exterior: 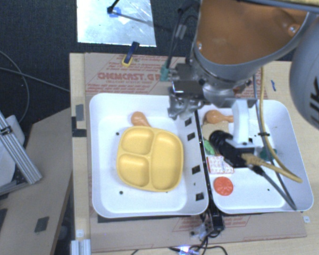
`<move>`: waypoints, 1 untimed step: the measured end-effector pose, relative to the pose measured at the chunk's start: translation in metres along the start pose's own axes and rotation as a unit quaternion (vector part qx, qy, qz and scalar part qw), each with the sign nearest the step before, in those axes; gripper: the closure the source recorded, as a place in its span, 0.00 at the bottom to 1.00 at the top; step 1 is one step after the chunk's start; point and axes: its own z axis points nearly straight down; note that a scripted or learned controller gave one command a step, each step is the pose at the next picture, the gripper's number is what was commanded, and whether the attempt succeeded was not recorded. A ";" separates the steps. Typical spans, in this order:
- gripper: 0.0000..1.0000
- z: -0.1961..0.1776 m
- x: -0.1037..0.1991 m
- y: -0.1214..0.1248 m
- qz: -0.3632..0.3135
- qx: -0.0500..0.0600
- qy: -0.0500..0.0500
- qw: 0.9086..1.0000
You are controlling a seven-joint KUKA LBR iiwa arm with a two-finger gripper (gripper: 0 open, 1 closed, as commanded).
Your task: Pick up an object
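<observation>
My gripper (177,110) hangs under the big orange wrist band, over the far edge of the left bin (103,142), close to the divider between the bins. Nothing shows in its grasp. A yellow divided plate (150,158) lies in the middle of the left bin. A tan drumstick-shaped toy (140,118) rests just behind the plate, to the left of the gripper. In the right bin (292,142) lie a second tan drumstick (217,117), a small white and red card (219,165) and a round red piece (223,185).
The arm covers the far side of the right bin. Cardboard (122,76) lies under both bins. A shiny metal sheet (116,15) sits behind the bench, and an aluminium frame (10,142) stands at the left.
</observation>
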 end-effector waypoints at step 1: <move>1.00 0.122 0.031 0.008 -0.001 0.004 -0.002 1.000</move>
